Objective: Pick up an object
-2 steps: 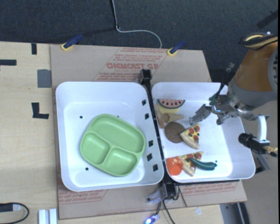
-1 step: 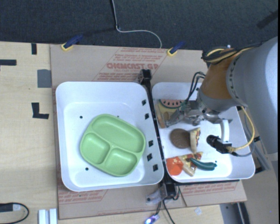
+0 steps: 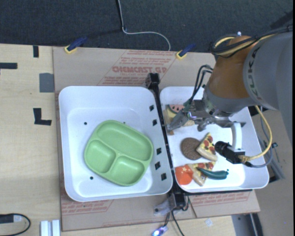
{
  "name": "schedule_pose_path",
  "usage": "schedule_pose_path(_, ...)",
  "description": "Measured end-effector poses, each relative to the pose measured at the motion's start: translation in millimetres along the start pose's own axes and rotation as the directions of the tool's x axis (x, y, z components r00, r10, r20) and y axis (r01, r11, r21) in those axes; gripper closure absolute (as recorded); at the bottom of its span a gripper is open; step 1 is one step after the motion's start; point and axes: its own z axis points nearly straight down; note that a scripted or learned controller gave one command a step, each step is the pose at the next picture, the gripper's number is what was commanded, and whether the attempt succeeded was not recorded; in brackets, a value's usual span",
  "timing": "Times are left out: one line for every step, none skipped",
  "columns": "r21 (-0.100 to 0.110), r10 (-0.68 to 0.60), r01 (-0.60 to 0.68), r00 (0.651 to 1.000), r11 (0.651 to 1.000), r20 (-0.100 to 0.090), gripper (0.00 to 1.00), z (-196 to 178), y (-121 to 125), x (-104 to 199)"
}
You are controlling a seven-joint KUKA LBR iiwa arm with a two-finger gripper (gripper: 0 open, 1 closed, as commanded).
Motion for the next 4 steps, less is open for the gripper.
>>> schedule_pose_path(0.007,0.005,-0.005,1.000,1.000,0.003,0.00,6,-10,14)
schedule_pose_path(0.002,0.011,-0.011,1.000,1.000,0.004,0.00,-57,-43,-31)
schedule_pose_path(0.011,0.007,-0.007,1.000,1.000,0.002,0.00,9,-48,-14)
schedule_pose_path(0.006,-0.004,0.004,1.000,1.000,-0.001,0.00,7,-44,82)
